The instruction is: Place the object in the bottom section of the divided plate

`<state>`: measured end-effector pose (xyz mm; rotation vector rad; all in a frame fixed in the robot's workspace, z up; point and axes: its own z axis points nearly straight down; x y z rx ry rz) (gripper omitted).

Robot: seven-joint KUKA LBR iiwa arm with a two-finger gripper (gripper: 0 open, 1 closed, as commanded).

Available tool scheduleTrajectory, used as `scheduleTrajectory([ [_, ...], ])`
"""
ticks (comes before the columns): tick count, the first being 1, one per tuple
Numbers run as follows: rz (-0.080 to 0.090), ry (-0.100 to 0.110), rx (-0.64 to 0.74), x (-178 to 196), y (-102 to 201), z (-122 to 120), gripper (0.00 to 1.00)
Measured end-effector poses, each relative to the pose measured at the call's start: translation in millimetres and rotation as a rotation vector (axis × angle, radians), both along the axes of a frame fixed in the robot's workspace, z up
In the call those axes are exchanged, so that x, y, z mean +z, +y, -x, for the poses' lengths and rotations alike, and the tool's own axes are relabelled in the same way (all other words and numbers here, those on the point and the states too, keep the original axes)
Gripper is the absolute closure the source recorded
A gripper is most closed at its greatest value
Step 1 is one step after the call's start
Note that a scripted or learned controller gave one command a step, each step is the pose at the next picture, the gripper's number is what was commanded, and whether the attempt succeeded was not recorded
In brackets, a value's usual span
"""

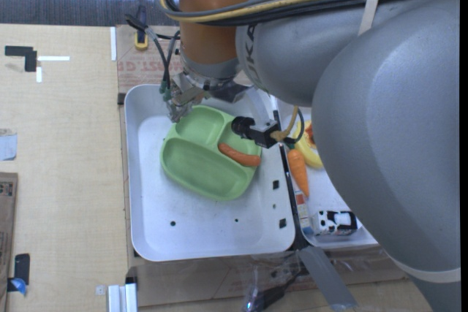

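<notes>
Camera view: nearest, a small black-and-white toy (336,222) is seen in the right bin. Beyond it, an orange plastic carrot (298,170) lies beside a yellow piece. In the left white bin (146,230), a green divided plastic plate (197,164) holds an orange sausage-shaped object (238,154), laid across the divider at the right rim. It is judged light, stiff and smooth, best pinched across its middle. Farthest, the gripper (178,102) hovers at the plate's upper edge; its state cannot be told.

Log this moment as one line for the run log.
gripper: over divided plate's upper-left rim | orange object: lying on plate's right side | carrot: right bin | left bin: holds plate
</notes>
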<state>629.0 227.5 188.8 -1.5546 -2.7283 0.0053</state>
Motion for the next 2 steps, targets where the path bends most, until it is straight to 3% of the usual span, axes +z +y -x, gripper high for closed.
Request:
scheduleTrajectory([
  [1,-0.001,-0.004,0.286,114.6,-36.8,-0.9,1.00],
  [2,-0.002,-0.001,0.482,58.2,-105.0,39.5,1.00],
])
